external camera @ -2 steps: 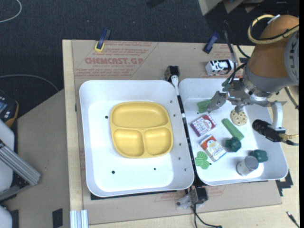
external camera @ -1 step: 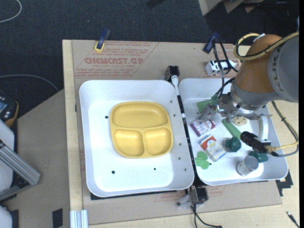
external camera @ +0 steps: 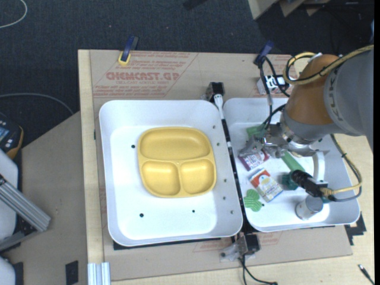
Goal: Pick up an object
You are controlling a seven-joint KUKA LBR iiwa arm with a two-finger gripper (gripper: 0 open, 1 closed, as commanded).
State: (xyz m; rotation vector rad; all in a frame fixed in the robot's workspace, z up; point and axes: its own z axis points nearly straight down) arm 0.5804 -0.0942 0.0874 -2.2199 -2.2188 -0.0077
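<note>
The bench is brown board on dark carpet. The left bin holds a yellow tray. Right of the tray, the right bin holds small objects. The gripper is above them; its opening cannot be determined.

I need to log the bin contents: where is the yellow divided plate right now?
The yellow divided plate lies in the middle of the left bin, flat on its floor, well apart from the small items in the right bin.
</note>
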